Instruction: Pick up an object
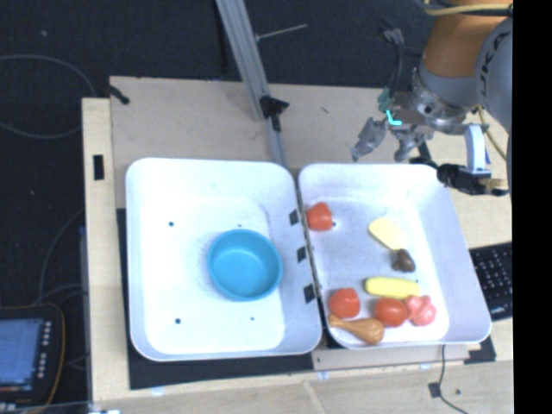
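So 2 shallow white bins are being carried side by side on the desk (190, 119), pretty much filling the middle of the frame. The left bin (164, 197) is being occupied by just 1 thing, a blue bowl (245, 264), which is sitting upright a bit right of that bin's centre.

The right bin (431, 231) is where all the small stuff is being kept. A red-orange piece (320, 216) is lying at its upper left, close to the divide between the 2 bins. A pale yellow piece (386, 232) is resting nearer the middle, with a small brown piece (403, 260) just below and right of it, touching or almost touching, hard to say. Lower down, a yellow banana-shaped piece (391, 286) is lying flat. Under it a cluster is being formed along the lower edge: a red round piece (345, 302), a red tomato-like piece (391, 311), a pink piece (422, 309) at the right, and a tan pear-shaped piece (358, 328) lying on its side at the very bottom.

The arm (461, 33) is being seen in the upper right of the frame, grey with its orange band. The pincer (392, 145) is being held above the desk just past the upper edge of the right bin, well apart from every piece. Its 2 fingers are spread wide and nothing is being gripped between them.
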